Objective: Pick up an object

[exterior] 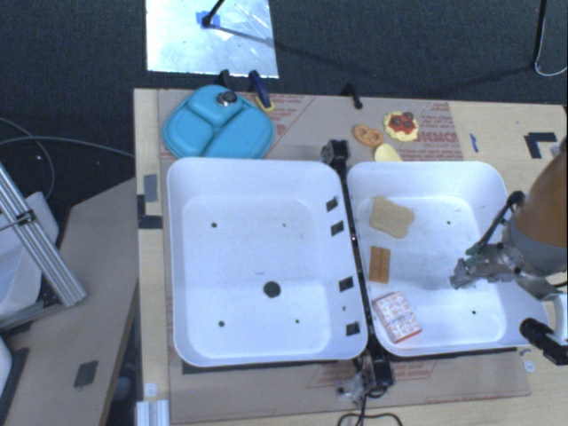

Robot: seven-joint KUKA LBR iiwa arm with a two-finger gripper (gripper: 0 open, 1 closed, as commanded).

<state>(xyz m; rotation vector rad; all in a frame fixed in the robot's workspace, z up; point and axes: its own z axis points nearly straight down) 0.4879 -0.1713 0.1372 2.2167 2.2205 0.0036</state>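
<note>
The right bin (484, 177) holds three things on its left side: a tan bread-like slice (390, 216), a small brown ridged bar (379, 264) and a white packet with a red pattern (396, 317). A small dark round object (272, 289) lies in the left bin (191, 238). My gripper (463, 274) hangs low over the middle right of the right bin's floor, well to the right of the brown bar, with nothing visible in it.
Behind the bins on the bench lie a blue divided plate (217, 127) and small toy foods: a pretzel (366, 135), a red-topped pastry (401, 125) and a yellow piece (387, 153). A black divider with clips (348, 238) runs between the bins.
</note>
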